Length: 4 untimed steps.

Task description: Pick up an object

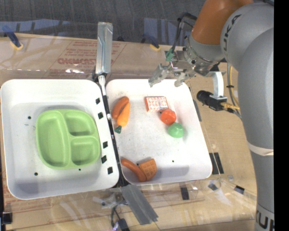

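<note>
My arm (241, 47) comes in from the right, its orange band high above the wrist, bent down toward the far edge of the right bin (192, 129). My gripper (168, 78) hangs over that far rim with its fingers spread apart, nothing between them and touching nothing. Below me, in the left bin (12, 129), lies a green divided plate (67, 138). In the right bin are a carrot (121, 112) near the divider, a sausage (132, 170) against a waffle piece (148, 168) at the near edge, a red patterned block (155, 103), an orange tomato (168, 116) and a green ball (175, 131).
</note>
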Each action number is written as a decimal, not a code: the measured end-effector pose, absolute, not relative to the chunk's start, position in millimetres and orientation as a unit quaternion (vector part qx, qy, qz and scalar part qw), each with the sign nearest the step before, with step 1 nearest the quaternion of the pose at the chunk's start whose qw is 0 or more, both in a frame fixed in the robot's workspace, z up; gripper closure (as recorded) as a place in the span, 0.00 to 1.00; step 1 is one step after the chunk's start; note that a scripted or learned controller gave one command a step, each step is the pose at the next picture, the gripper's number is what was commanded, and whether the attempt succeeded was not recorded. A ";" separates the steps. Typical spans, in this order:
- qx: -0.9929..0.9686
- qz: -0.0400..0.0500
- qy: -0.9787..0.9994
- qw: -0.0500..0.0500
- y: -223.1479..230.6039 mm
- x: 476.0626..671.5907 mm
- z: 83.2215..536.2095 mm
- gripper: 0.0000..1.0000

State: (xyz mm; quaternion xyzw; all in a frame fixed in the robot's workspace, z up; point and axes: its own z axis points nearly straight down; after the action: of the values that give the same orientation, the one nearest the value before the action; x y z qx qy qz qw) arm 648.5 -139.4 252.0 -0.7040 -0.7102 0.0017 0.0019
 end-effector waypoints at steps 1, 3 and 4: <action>-0.717 -0.003 -0.697 -0.005 -157.5 661.6 100.6 0.00; -0.711 -0.004 -0.703 -0.010 -193.4 595.4 113.3 1.00; -0.710 -0.004 -0.704 -0.010 -193.3 595.3 113.1 0.00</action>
State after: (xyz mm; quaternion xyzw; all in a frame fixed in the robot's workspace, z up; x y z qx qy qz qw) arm 595.3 -193.3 113.1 -0.7104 -0.7038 -0.0038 -0.0096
